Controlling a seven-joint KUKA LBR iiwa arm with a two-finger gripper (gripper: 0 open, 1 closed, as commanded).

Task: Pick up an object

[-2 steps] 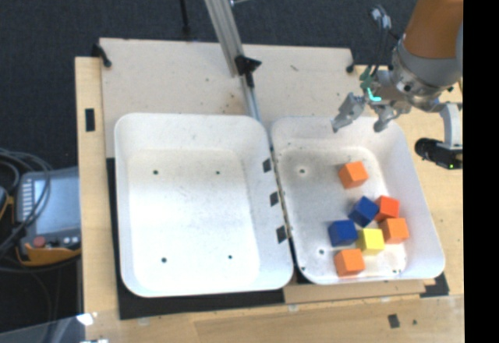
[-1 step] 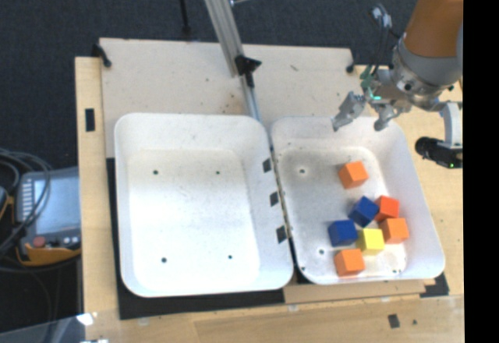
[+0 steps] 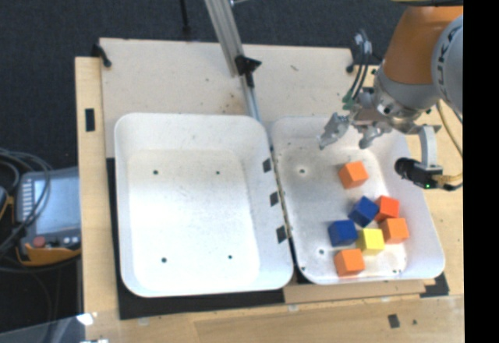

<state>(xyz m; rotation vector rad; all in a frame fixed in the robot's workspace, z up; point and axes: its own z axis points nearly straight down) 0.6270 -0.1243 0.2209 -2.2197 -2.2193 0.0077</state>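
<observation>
My gripper hangs over the far part of the right bin, its two fingers spread open with nothing between them. Just below and to its right lies a lone orange cube. Nearer the front of that bin sits a cluster: two blue cubes, a yellow cube, a red-orange cube, and orange cubes. The arm's orange band rises at the upper right.
The left bin lies beside the right one, with a dark divider strip between them. A slanted aluminium post stands at the back, behind the bins. A black fitting juts out beside the arm over the right bin's right rim.
</observation>
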